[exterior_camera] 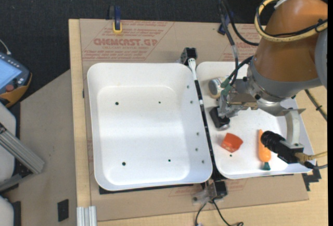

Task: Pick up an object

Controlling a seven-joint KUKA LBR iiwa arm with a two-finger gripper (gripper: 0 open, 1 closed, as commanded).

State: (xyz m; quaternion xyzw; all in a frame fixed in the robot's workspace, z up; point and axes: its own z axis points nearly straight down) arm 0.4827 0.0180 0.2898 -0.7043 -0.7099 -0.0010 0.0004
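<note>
Pincer (220,118) low in right bin (244,167); orange block (232,142) near

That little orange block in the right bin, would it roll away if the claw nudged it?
Probably not. The orange block looks chunky and flat-faced, so it would more likely slide over the smooth white bin. It seems small and rigid, likely light. The gripper is beside it, apart.

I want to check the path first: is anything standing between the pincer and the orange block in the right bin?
Nothing visible does. The pincer is just up-left of the orange block, with bare bin floor between them.
</note>
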